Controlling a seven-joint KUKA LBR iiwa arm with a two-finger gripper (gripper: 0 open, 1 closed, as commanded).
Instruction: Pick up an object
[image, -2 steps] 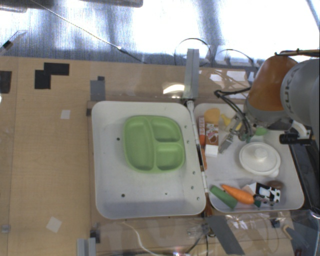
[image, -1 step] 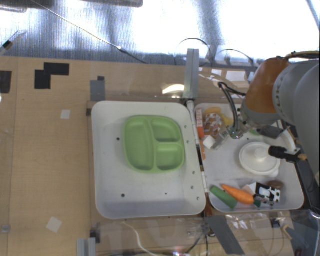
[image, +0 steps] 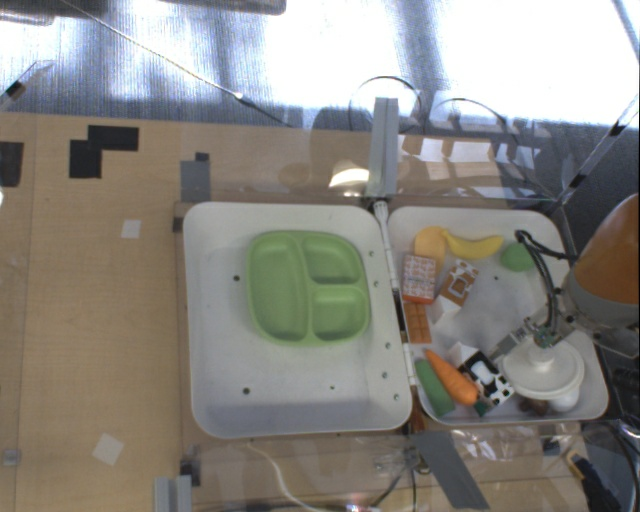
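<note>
Beside the carrot (image: 452, 375), at the right bin's (image: 596, 400) near corner, the gripper (image: 540, 372) hangs low among the toys; whether it pinches anything I cannot tell. Probably the reaching step; next it needs one toy squarely between its tips.

Plate (image: 305, 287): pale green
Bins (image: 215, 400): white
Carrot (image: 452, 377): orange
Banana (image: 473, 243): yellow
Cow toy (image: 490, 379): black-and-white patches
</note>
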